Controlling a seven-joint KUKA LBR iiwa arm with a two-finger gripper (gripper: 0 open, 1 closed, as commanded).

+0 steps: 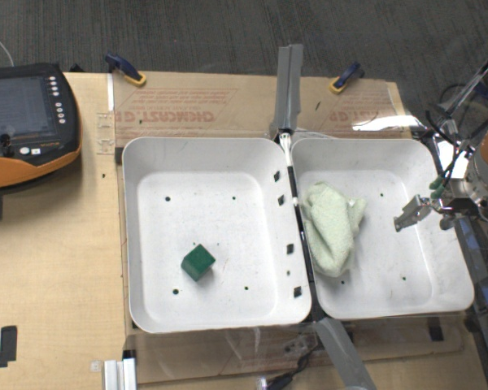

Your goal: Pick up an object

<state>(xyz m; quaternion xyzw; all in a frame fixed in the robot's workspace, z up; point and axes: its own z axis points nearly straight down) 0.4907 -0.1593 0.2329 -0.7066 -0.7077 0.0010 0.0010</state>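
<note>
Tool [410, 214] over right bin [439, 299], grip state unclear, cardboard [179, 108] print unreadable, reversed

The left bin [146, 299] offers open floor all round the green block [198, 262], which sits alone toward its near side. In the right bin [439, 299], the crumpled pale cloth [332, 227] crowds the left wall beside the divider [294, 226]; the floor between cloth and gripper [410, 215] lies open, as does the near strip.

bright even light, sharp focus; glare on cardboard [382, 123] at upper right.
</note>
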